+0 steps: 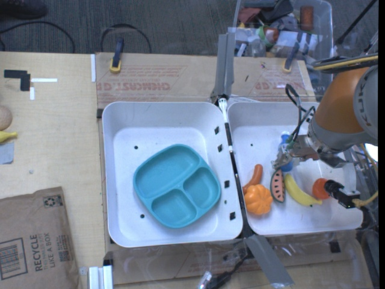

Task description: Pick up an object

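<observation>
Claw (287,160) hovering over watermelon slice (277,185); grip state unreadable. Risk: banana (301,191), pumpkin (258,199) crowding close, fingers nudging neighbours instead.

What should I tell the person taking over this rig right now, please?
Gripper: low in the right bin, just above the watermelon slice; nothing can be seen held.
Right bin holds: the watermelon slice, a banana, a small pumpkin, a carrot touching the pumpkin, and an orange-red item by the banana.
Left bin: a blue divided plate.
Done: arm lowered among the toy foods.
Left: grasp one object and lift it; the watermelon slice looks the nearest candidate.
</observation>
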Controlling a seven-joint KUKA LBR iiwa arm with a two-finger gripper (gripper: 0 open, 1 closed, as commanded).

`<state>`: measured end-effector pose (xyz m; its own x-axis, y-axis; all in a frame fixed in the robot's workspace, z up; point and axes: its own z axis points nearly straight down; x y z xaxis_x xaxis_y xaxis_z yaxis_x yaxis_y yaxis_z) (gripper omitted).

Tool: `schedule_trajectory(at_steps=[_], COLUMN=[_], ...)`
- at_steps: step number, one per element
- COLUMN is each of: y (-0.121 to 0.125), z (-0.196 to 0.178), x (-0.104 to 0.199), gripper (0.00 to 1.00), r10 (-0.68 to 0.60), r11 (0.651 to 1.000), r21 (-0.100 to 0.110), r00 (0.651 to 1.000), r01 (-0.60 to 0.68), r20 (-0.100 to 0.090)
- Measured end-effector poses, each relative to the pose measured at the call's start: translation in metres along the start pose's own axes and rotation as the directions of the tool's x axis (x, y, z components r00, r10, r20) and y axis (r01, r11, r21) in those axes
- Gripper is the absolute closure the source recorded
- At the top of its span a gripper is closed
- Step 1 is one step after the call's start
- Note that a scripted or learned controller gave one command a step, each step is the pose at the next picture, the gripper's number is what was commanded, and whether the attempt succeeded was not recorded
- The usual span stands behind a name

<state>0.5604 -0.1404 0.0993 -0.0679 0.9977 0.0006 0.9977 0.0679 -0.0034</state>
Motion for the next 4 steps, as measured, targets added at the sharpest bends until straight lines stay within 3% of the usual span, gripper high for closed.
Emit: schedule_trajectory(at_steps=[1, 2, 3, 4], y=[0.03, 0.074, 0.09, 0.059], z=[-0.092, -0.117, -0.173, -0.202], x=[0.051, 0.099, 0.028, 0.044], gripper=[1.0, 1.0, 1.0, 1.0], r10=[0.171, 0.385, -0.035, 0.048], r11=[0.985, 0.923, 0.999, 0.999], r21=[-0.001, -0.001, -0.003, 0.0], r00=[0.985, 0.923, 0.999, 0.999], r01=[-0.171, -0.385, 0.035, -0.048], r20=[0.002, 0.003, 0.003, 0.002])
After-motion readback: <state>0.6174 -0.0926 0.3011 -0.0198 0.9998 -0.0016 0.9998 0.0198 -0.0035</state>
